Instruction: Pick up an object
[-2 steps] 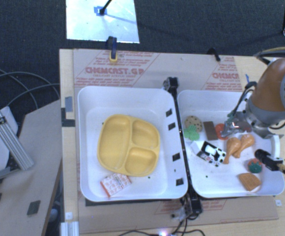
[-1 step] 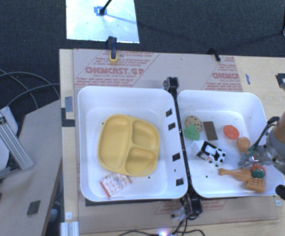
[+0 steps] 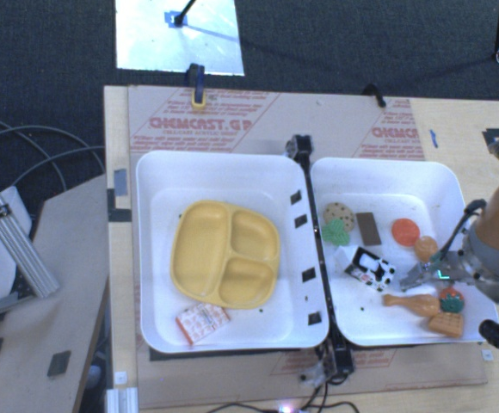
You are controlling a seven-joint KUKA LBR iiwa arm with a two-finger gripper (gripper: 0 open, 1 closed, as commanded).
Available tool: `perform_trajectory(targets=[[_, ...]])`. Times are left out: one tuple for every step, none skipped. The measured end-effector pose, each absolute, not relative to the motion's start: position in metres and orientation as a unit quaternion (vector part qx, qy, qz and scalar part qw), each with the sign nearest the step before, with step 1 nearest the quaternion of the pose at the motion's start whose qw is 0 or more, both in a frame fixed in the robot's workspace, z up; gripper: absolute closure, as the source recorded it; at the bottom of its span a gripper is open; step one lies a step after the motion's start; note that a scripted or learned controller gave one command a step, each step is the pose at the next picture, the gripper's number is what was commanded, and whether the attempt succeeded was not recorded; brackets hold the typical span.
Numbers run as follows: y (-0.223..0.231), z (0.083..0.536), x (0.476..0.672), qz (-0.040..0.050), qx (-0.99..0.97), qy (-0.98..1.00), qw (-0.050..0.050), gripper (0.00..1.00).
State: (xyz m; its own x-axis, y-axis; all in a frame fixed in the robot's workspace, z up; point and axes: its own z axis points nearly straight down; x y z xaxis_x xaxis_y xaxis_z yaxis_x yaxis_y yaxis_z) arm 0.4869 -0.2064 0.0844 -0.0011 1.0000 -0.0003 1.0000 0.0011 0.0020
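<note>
Drumstick (image 3: 411,302) lies just beside the gripper (image 3: 430,274) — its grip state cannot be told — so a centred descent seems wisest.

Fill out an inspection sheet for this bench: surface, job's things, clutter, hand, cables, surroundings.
Surface: two white bins, left bin and right bin, on a printed board.
Job's things: right bin holds cookie, brown block, orange disc, black-and-white toy, drumstick, waffle.
Clutter: yellow divided plate and small packet in left bin.
Hand: hand low over right bin; finger state unclear.
Cables: black loops at left.
Surroundings: dark carpet.
</note>
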Motion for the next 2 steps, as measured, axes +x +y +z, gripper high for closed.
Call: perform_trajectory(targets=[[-0.202,0.084,0.537,0.0026,0.704,0.710,-0.002,0.00],[-0.204,0.095,0.536,0.0023,0.705,0.709,0.001,1.00]])
